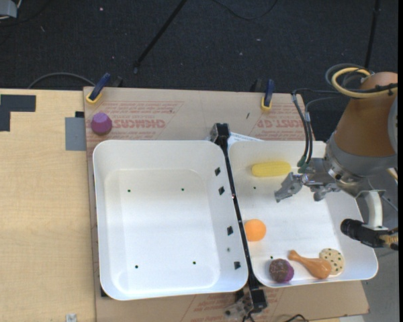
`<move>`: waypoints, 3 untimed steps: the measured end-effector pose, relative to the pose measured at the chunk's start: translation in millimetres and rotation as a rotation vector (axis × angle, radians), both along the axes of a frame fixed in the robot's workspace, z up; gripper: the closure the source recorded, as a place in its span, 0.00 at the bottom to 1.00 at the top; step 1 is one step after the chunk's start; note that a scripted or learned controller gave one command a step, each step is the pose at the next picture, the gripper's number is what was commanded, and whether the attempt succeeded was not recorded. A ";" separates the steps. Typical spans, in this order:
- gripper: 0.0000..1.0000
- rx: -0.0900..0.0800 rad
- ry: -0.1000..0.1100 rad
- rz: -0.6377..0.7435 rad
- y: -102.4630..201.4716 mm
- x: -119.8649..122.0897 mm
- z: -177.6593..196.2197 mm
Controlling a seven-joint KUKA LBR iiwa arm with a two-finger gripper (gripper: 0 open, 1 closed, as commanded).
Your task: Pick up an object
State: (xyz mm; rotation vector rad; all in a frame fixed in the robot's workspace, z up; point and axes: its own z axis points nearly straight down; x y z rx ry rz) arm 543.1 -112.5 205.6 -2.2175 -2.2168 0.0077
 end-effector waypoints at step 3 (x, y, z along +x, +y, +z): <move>0.00 0.000 -0.001 0.000 -5.5 1.8 -106.7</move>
